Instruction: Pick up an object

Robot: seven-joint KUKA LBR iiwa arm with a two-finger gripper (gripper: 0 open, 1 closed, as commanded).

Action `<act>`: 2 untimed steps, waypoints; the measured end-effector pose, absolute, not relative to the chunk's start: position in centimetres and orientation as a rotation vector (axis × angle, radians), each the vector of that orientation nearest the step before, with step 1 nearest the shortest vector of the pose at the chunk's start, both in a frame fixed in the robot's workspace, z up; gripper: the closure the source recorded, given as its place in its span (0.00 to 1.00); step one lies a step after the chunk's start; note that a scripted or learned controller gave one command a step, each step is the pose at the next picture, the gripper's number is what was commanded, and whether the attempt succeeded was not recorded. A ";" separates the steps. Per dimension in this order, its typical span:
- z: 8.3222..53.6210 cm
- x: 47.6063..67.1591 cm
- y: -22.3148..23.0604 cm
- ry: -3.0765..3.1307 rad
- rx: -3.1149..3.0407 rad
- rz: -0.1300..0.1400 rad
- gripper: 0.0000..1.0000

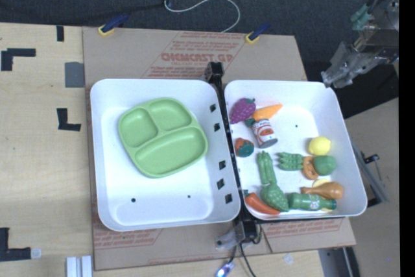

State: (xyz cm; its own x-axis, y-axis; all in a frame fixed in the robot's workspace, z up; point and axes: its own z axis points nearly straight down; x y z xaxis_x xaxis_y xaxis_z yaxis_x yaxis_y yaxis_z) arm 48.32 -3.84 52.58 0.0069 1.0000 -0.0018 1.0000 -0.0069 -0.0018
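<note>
Two white bins side by side on the bench, seen from above at a slant. Gripper [332,79] sits just past the far right corner of the right bin [342,119], above its rim; the grey arm [379,23] rises up and right from it. Cannot tell the gripper's state at this angle.

All toys lie below and left of the gripper, inside the right bin. Nearest: yellow lemon [319,145], almost straight below, with a green ball [325,165] touching its lower side. Orange carrot [268,111] and purple grapes [242,109] well to the gripper's left, near the bin's far edge. Small red-labelled can [264,132] just below the carrot. Green corn cob [266,168] further down, mid-bin. Green bottle [311,202] lies along the near wall, farthest from the gripper.

Left bin [107,139], well left of the gripper, holds a green divided plate [163,136].
</note>
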 end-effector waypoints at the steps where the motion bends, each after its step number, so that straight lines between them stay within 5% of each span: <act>1: 53.5 48.4 3.4 -2.230 -2.212 -0.001 1.00; 2: 46.2 49.5 -2.7 -2.214 -2.223 0.009 1.00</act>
State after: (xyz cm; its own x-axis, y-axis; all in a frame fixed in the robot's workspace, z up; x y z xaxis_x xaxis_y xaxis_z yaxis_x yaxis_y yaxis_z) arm 49.50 -2.65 46.19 0.0041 1.0000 -0.0013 1.0000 -0.0041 -0.0069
